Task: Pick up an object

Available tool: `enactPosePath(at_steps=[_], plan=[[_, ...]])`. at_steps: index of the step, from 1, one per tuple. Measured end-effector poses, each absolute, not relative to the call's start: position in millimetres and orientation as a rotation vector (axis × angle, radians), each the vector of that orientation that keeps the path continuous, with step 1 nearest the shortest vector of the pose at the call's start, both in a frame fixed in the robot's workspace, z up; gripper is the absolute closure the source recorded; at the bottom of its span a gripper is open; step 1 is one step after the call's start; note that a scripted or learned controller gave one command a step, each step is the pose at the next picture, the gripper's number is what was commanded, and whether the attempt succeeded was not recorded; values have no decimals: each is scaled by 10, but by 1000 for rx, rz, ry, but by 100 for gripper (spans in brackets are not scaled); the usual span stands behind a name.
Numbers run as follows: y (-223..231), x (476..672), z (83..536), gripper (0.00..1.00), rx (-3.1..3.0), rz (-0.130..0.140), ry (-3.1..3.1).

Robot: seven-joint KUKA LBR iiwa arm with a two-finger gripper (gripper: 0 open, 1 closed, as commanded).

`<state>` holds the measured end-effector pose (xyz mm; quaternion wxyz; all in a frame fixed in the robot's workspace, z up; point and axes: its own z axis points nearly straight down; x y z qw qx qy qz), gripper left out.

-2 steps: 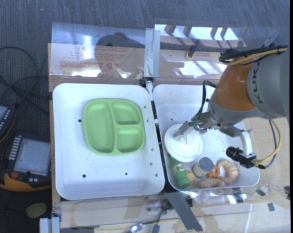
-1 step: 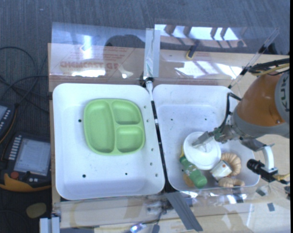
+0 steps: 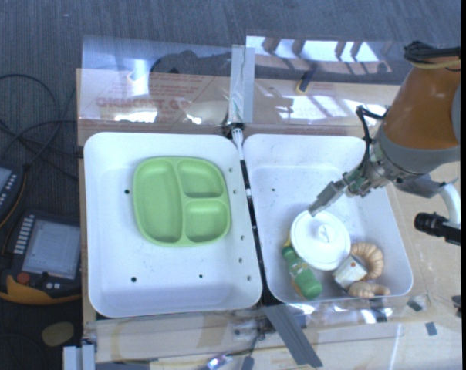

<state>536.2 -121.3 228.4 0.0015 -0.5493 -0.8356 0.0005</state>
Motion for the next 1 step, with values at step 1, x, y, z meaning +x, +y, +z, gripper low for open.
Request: enactPosePath(at_steps=[1], plan=[[-1188,5775,1723,0,-1983,4,-2431]])
